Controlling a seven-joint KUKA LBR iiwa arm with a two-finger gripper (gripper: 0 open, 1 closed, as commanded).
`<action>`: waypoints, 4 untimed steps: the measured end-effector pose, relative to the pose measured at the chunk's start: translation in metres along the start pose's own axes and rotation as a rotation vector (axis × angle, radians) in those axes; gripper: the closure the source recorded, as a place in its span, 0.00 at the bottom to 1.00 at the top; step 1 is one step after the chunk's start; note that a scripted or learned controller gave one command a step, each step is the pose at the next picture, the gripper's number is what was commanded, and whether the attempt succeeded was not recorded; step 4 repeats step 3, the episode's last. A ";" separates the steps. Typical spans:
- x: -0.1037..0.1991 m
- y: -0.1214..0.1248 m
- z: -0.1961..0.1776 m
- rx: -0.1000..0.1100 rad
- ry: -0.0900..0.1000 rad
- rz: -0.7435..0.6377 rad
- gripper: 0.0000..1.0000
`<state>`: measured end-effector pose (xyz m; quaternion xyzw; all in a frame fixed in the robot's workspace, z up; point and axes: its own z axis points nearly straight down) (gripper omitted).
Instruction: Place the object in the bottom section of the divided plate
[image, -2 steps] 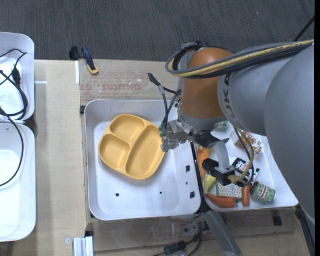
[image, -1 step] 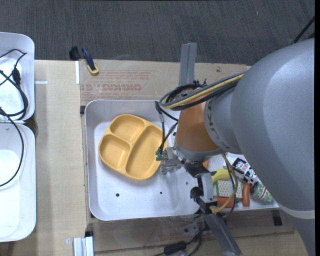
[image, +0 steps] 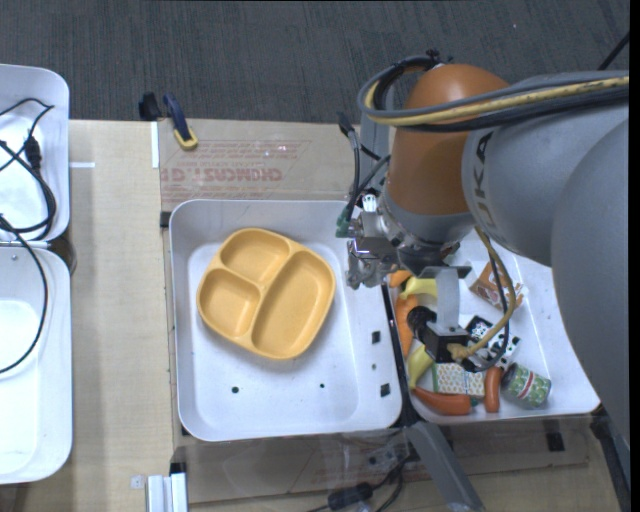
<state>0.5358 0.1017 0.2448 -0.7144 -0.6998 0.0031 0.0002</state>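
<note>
A yellow divided plate (image: 265, 290) lies in the left white bin (image: 260, 410), with two small sections on its left and one long section on its right. All three sections hold nothing. My gripper (image: 360, 266) hangs over the wall between the two bins, just right of the plate's rim. The wrist and its orange band (image: 440, 150) hide most of it. Several toy foods lie in the right bin (image: 560, 340) below the wrist: a banana (image: 421, 291), a carrot (image: 403, 322) and a red sausage (image: 441, 402).
Also in the right bin are a green can (image: 527, 385), a small box (image: 458, 380), a second sausage (image: 492, 390) and a snack packet (image: 487, 285). Cables loop from the wrist over this bin. A blue-and-yellow clamp (image: 176, 120) sits at the bench's back edge.
</note>
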 end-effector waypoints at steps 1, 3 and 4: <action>-0.061 0.030 -0.078 -0.001 0.000 -0.033 1.00; 0.021 -0.043 0.155 -0.001 0.002 -0.607 1.00; 0.021 -0.043 0.155 -0.001 0.002 -0.607 1.00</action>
